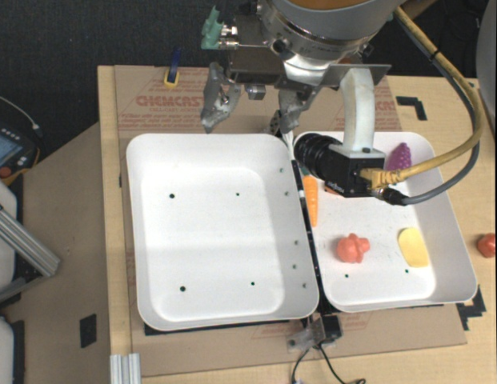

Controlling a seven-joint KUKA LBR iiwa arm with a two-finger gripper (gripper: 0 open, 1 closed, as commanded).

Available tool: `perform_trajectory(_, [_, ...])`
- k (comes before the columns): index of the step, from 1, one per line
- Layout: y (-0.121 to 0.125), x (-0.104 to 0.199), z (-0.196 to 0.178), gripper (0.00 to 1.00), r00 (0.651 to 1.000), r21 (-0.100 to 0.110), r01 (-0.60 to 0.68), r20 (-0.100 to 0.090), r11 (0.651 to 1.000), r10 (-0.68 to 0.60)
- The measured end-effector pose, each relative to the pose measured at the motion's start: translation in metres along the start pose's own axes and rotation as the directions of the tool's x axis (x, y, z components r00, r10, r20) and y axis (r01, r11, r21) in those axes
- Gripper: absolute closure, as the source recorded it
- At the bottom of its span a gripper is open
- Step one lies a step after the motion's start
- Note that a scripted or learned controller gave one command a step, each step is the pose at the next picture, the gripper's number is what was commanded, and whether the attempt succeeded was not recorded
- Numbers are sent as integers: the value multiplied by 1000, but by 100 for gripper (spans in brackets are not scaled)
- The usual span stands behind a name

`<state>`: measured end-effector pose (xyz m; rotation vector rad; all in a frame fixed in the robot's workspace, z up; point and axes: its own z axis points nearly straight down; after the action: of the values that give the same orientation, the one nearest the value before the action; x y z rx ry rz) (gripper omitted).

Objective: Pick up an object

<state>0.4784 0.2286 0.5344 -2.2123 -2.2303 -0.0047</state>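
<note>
Above the far rim of the left bin (208,238), jaws parted wide with nothing between them, hung from the arm (328,18) over the cardboard-covered surface (112,254). In the right bin (376,282), four small things: an orange carrot (310,198) lying along the wall next to the left bin, a red lumpy piece (352,247) and a yellow piece (413,246) toward the front, well apart from the jaws, and a purple piece (400,156) at the back. Off that bin to the right, on the surface, one more red piece (488,245).
</note>
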Motion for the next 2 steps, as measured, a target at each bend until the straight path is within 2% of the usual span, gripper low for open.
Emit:
perform_trajectory(1, [22,-4,0,0,1000,-1,-10,2,1000,10])
perform_trajectory(2, [-1,-34,20,0,1000,7,-11,4,1000,11])
